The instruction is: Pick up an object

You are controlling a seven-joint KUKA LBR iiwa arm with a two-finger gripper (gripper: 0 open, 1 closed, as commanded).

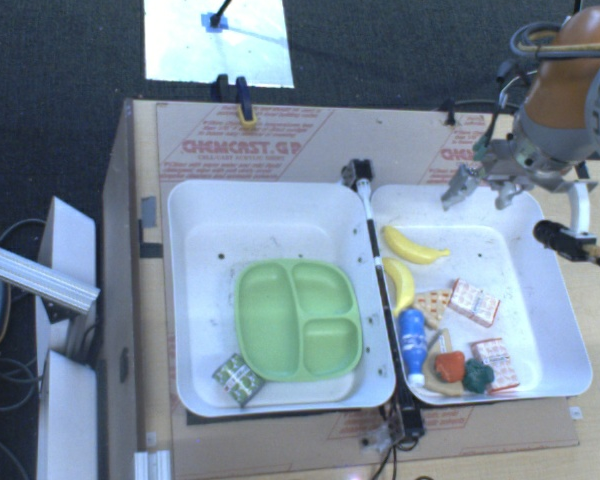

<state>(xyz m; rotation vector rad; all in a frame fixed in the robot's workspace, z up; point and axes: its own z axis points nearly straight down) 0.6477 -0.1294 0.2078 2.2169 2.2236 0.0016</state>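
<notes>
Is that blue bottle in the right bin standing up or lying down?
Lying down. The blue bottle rests on its side against the right bin's left wall, white cap toward the near edge.

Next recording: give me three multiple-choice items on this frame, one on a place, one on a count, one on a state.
1. Where does the green divided plate lie?
A. left bin
B. right bin
C. on the bench outside both bins

2. How many bananas are in the right bin?
A. one
B. two
C. four

3. What is the end effector doing?
A. gripping the blue bottle
B. pressing on the plate
C. hanging open at the right bin's far edge with nothing between its fingers

Key: 1 A, the plate sits in the left bin. 2 B, one banana lies above another banana. 3 C, its fingers are spread apart, and the blue bottle lies untouched below.
</notes>
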